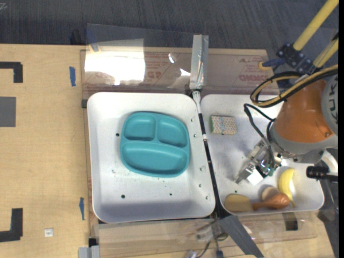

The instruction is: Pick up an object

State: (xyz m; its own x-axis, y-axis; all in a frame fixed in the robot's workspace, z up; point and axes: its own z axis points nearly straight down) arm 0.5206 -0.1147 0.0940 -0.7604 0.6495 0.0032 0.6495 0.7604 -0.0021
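My gripper (248, 172) hangs low over the middle of the right bin (231, 149), its metal fingers pointing down-left, and I see nothing between them. Just right of the fingers lies a yellow banana-like object (287, 183). Near the bin's front edge are a tan potato-shaped piece (238, 201) and a brown drumstick-like piece (272, 200). A small speckled sponge-like block (223, 124) rests at the back of the right bin.
The left bin (105, 160) holds a teal divided plate (155, 143). A clear plastic wall and a taped divider post (198, 63) stand behind the bins. Black and yellow cables (279, 85) loop over the arm at the right.
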